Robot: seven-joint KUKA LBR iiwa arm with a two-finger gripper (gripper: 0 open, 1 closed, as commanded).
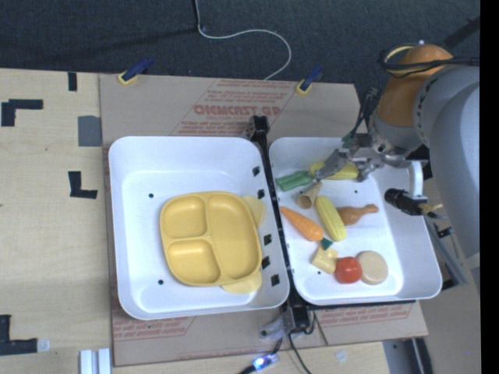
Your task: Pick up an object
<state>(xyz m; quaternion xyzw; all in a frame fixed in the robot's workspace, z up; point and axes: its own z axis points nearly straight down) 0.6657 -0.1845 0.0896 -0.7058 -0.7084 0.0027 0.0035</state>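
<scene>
The right bin [405, 283] holds several toy foods: a green pod [292, 181], a yellow banana-like piece [341, 175], a corn cob [330, 218], a carrot [302, 224], a brown drumstick [359, 213], a red tomato [348, 269], a beige round bun [373, 267] and a small yellow wedge [323, 259]. My gripper [334, 164] hangs low over the bin's far part, right at the yellow piece and just right of the green pod. The wrist hides its tips. I see nothing lifted off the bin floor.
The left bin [132, 209] carries a yellow divided plate [210, 236] with a pale yellow sheet under it. A black divider [273, 209] runs between the bins. The grey arm [460, 154] covers the right bin's far right side. A white cable [249, 33] lies behind the bench.
</scene>
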